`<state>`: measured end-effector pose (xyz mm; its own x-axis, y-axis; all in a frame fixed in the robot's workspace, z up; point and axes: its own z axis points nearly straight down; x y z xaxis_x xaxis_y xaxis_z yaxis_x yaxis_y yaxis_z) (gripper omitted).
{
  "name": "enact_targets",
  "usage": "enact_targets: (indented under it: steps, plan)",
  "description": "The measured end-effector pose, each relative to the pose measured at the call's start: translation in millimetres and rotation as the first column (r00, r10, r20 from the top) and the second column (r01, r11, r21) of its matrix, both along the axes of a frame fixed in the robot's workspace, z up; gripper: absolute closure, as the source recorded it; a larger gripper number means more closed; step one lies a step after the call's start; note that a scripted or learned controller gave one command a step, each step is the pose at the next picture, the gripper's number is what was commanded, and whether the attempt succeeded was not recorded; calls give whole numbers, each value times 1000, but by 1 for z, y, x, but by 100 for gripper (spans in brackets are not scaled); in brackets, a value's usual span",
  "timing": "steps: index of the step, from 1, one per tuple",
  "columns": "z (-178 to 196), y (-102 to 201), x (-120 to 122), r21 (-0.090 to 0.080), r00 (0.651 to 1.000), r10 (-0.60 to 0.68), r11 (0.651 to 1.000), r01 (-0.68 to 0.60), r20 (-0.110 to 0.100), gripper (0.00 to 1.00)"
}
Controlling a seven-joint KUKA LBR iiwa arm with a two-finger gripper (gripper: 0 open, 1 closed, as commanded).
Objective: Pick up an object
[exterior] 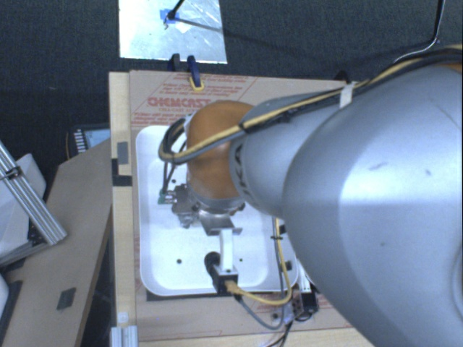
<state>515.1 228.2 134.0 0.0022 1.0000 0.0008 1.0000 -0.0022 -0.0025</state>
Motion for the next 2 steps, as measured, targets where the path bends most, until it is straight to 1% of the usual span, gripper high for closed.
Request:
enact_targets:
  steps: [1,2]
  plan:
    - [10,0,1,0,1000,-1,1000,1,0,100]
    - [153,6,115,5,1000,5,1000,-5,25,100]
